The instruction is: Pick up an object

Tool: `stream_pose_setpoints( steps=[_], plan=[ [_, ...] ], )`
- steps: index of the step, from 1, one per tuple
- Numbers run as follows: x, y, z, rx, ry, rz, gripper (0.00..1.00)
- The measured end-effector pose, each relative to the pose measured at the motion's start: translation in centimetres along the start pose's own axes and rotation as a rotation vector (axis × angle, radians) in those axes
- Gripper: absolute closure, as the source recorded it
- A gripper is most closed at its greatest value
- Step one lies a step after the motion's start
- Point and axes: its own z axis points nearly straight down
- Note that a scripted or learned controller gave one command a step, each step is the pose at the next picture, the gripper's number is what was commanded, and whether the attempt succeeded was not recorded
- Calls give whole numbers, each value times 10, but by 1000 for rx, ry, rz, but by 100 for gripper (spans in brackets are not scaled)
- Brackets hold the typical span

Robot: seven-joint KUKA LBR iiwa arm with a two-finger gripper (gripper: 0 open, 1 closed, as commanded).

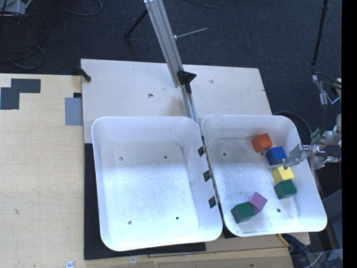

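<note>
camera view: gripper [291, 161], its state i cannot tell, hangs just beside the blue cube [275, 156], likely light, stiff, best pinched across flat sides.

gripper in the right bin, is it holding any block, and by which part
Cannot be told. The gripper sits low between the blue block and yellow block, too small to judge.

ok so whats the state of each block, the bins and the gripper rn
orange block: resting in right bin, touching blue block
blue block: in bin, beside gripper tip
yellow block: against upper green block
upper green block: resting, not lifted
purple block: tilted, leaning on lower green block
lower green block: on bin floor
right bin: holds all six
left bin: flat on bench
gripper: low at blue block, holds nothing visibly
</note>
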Motion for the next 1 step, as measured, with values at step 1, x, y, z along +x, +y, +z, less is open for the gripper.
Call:
stream_pose_setpoints(
  steps=[1],
  plan=[
    [-26, 13, 108, 8, 2, -3, 0]
  ],
)
